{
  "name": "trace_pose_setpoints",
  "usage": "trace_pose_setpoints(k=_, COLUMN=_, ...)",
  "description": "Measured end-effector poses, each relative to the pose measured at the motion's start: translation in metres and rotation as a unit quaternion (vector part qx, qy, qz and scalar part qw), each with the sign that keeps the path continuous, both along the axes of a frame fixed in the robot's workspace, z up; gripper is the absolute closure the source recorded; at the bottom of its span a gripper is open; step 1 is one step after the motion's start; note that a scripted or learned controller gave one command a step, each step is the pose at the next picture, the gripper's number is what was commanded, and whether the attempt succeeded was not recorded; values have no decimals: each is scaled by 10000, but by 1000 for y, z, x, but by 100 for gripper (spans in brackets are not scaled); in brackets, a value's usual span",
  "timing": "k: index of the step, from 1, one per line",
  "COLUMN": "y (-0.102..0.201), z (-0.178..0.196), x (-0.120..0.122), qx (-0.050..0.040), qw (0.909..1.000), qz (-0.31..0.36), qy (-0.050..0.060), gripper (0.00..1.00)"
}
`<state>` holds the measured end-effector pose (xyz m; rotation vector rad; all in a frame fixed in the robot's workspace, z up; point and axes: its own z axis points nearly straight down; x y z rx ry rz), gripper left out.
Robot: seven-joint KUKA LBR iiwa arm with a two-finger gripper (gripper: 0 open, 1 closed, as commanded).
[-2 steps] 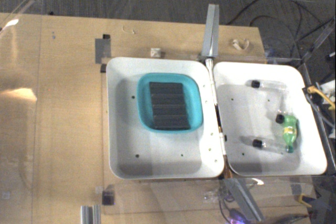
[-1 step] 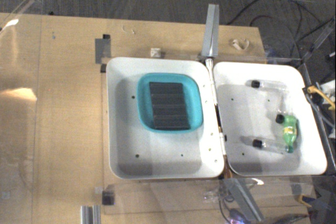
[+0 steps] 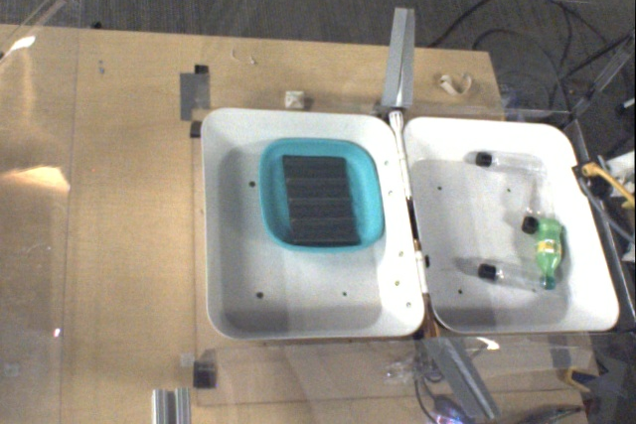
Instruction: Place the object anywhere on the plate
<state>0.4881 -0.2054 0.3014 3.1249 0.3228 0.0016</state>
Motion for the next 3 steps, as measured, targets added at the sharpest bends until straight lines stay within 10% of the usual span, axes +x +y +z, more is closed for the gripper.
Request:
trace_pose_setpoints(k=1, y=0, z=134, x=0, qx=-7, qw=10000, qz=12, qy=-17, gripper=0)
trace_pose_setpoints(k=2, y=0, z=4, x=0, qx=-1, qw=10000, qz=-3, qy=5, gripper=0)
trace_pose_setpoints(k=3, y=0, z=4, x=0, qx=-1, qw=10000, qz=-5, qy=3, gripper=0)
